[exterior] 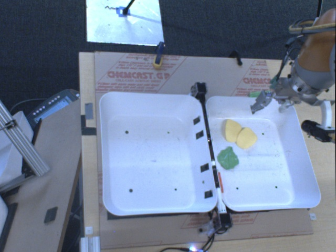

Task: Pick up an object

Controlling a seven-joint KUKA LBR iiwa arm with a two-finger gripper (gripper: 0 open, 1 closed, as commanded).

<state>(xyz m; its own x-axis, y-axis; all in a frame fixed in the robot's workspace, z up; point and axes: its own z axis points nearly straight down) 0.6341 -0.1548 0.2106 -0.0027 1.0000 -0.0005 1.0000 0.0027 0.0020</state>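
A single fixed camera looks down at a slant from above the bench, far enough back to take in both the left bin (152, 151) and the right bin (273, 188). The arm (315, 56) enters at the frame's upper right.

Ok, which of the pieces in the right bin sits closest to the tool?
The yellow piece. It lies toward the bin's far side, below the tool; the green piece sits farther toward the near edge.
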